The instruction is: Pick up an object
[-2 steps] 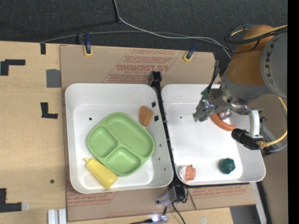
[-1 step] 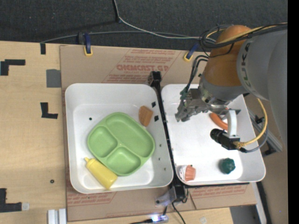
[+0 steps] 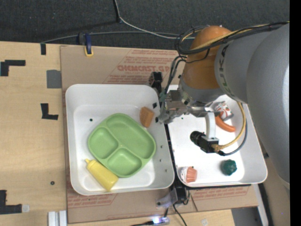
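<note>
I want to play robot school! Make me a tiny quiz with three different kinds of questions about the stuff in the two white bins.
1. True or false: the green plate lies in the left bin.
2. Which thing touches the green plate's lower left edge? A) the dark green ball B) the yellow bottle C) the orange carrot
3. Fill in: the small brown block sits by the left bin's ____ wall, near the gripper.

Key: 1 true. 2 B. 3 right.
</note>
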